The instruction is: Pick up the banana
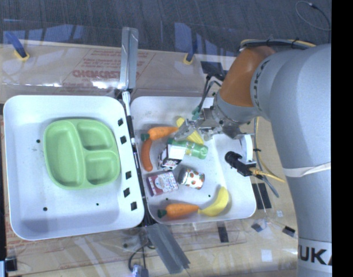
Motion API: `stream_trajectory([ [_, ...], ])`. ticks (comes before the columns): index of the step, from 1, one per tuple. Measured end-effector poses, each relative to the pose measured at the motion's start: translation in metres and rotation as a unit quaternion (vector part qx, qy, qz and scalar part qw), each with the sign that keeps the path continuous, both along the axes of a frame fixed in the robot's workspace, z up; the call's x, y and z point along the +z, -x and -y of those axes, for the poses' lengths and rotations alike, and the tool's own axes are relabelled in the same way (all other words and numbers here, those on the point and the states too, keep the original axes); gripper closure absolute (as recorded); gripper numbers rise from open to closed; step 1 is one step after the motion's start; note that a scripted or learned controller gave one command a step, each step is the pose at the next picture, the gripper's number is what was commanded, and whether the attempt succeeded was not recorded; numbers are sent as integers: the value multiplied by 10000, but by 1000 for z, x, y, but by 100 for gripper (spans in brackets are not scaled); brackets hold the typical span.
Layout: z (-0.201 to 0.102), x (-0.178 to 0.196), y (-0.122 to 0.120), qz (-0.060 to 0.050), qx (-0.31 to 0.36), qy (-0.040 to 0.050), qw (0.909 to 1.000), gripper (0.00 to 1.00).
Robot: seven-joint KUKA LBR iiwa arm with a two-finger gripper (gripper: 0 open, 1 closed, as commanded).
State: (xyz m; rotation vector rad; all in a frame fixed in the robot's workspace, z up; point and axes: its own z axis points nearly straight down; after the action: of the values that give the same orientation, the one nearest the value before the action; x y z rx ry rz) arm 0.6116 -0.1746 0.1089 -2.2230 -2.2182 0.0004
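White bins [26, 154] — grey carpet [165, 4] beyond

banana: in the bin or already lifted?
In the bin. The banana lies on the floor of the right bin by the near wall, beside a carrot; the gripper is apart, toward the far side.

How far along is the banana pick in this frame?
Nothing looks done yet: the banana lies in the right bin, near its front edge, beside a carrot. In hand: the gripper is low over the clutter at the bin's back, apart from the banana. Left: move to it, grasp, lift.
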Motion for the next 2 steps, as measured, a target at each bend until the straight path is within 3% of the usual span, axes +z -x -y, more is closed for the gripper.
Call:
stream_trajectory([
  [1,-26,-18,84,-9,563,-3,9984,0],
  [2,-19,-17,19,0,863,0,9963,0],
])
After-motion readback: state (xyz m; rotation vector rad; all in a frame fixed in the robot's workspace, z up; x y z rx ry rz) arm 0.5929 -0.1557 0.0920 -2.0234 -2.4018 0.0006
